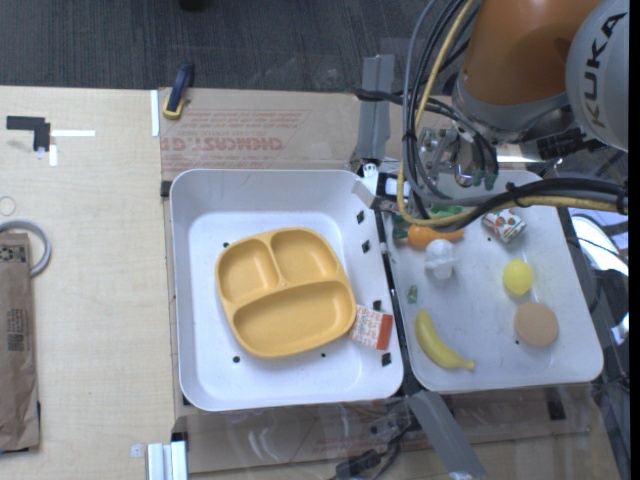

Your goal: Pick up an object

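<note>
While the pale wooden bench (80,268) is sitting over dark carpet, two shallow white bins are lying side by side on it. The left bin (190,298) is holding a yellow three-compartment plastic plate (285,293). The right bin (570,358) is carrying a yellow banana (440,340), tan round disc (536,324), yellow ball (518,277) and orange carrot-like piece (432,235). The grey-and-orange arm (525,38) is hanging over the right bin's far edge; gripper (462,163) buried in cables, claw state: cannot tell.

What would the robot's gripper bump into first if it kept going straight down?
Probably the carrot at the back of the right bin, just below the gripper. Depth is hard to judge from this view.
</note>
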`<control>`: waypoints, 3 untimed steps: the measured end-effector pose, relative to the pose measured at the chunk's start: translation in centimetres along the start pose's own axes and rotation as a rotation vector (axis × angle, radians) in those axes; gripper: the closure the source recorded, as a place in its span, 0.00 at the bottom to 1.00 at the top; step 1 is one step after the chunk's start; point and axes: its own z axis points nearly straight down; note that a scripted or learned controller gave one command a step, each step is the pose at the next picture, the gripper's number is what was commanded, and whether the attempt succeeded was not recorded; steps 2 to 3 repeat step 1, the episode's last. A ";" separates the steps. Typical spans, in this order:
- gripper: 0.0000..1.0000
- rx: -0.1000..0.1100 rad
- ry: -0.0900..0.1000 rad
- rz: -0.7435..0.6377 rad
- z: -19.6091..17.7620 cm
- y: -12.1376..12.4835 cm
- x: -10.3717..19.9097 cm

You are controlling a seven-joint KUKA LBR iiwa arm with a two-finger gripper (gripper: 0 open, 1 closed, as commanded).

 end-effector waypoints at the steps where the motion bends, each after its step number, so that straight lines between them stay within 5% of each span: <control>1: 1.00 -0.001 0.001 -0.448 2.6 -2.2 -1.9; 3: 1.00 -0.001 0.001 -0.448 2.6 -2.2 -1.9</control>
